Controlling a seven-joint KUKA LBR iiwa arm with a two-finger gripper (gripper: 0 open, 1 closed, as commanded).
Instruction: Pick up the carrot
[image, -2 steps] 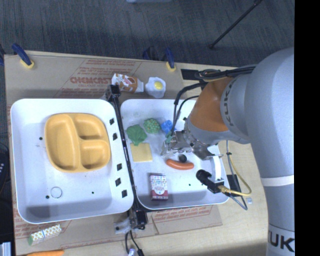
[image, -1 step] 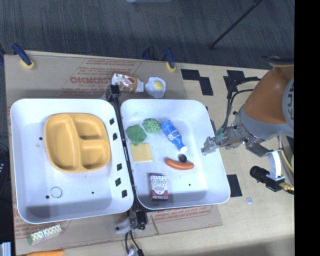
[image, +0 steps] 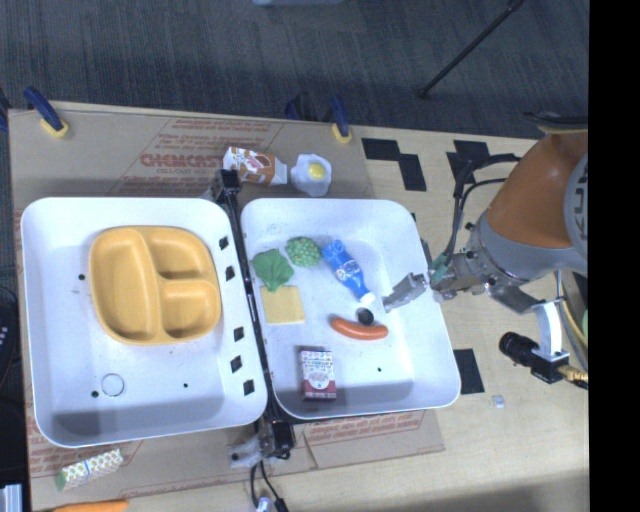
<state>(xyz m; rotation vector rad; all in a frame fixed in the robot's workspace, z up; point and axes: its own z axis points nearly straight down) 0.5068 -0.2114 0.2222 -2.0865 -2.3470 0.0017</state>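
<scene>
The carrot is a short orange-red stick lying flat on the floor of the right bin, right of centre. My gripper reaches in over that bin's right wall and hangs just up and right of the carrot's right end. Its dark tip is very close to the carrot and to the white cap of a blue bottle. I see nothing lifted off the bin floor.
The right bin also holds a green leaf, broccoli, a yellow cheese slice and a red box. A yellow divided plate lies in the left bin. A small carton and a fried egg sit behind the bins.
</scene>
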